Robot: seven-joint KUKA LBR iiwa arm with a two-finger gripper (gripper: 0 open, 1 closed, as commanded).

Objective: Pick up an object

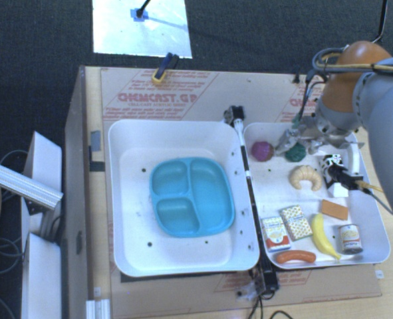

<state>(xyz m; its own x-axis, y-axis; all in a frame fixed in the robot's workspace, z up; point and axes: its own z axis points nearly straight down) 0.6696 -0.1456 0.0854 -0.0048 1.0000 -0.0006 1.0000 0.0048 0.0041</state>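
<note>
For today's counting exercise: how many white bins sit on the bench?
2: left bin, holding a blue tray; right bin, holding the small items.

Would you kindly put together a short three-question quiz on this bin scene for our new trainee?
1. True or false: the blue divided plate lies in the left bin.
2. Which item lies nearest the gripper? A) banana B) green object C) can
3. Fill in: the sausage lies along the right bin's ____ edge.

Key
1. True.
2. B; it sits just below the gripper, beside the purple object.
3. Near, at the bottom of the view.
</note>
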